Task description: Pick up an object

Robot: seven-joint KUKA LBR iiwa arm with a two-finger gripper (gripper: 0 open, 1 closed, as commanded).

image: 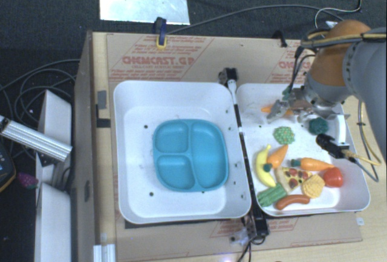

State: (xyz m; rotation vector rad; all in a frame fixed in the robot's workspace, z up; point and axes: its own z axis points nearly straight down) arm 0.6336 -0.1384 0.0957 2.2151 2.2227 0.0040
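Well to the tool's left, the left shallow white plastic bin [130,152] holds a light blue sectioned plastic plate [189,154], which plays no part in a pick unless it is chosen as the target; it lies flat and offers little to pinch.

The toys are all in the right shallow white plastic bin [357,197], where the tool [289,106] works. It sits low over the far left part of that bin, and whether it is spread or pinched together cannot be told from this slanted view. A small orange bit [266,109] lies just to its left, too small to identify. Just below the tool is a green knobbly toy broccoli [283,134], standing apart from the rest. That makes it, in my judgement, the easiest target: nothing crowds it.

Further below the tool, the pile is dense: a yellow toy banana [262,166], an orange toy carrot [277,155], a green toy pickle [272,196], a brown toy sausage [292,201] and a red toy tomato [333,177], many touching. Picking there risks a slip or catching two at once.

To do this well, centre over a single item, descend straight and close across its narrow side before lifting.
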